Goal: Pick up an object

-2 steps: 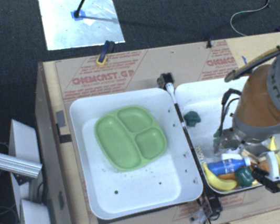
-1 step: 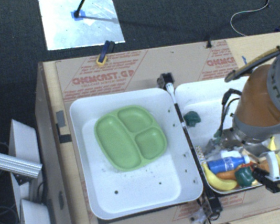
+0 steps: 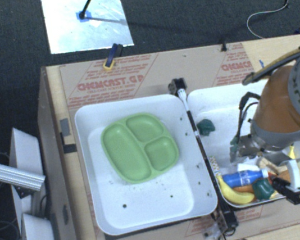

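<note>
The arm (image 3: pixel 290 104) hangs over the right bin (image 3: pixel 216 105), its wrist low above the pile at that bin's near edge. The jaws (image 3: pixel 241 149) sit just above the pile's left end; whether they are spread or pressed together I cannot tell, since the wrist and cabling hide them.

Candidates for the pick lie crowded at the near edge of the right bin: a banana (image 3: pixel 234 195) curving along the near wall, a blue-and-white bottle (image 3: pixel 244 177) touching it, a teal block (image 3: pixel 262 188) and an orange piece (image 3: pixel 242 189) wedged between them. A small teal object (image 3: pixel 206 126) lies apart by the bin's left wall, near the divider. The left bin (image 3: pixel 93 154) carries a green tray (image 3: pixel 140 146) with three compartments.

The step in hand looks like the descent toward the pile; nothing is seen held. The next move calls for settling on one item, likely the bottle or banana, and closing squarely on it without the neighbours jamming the grip.
</note>
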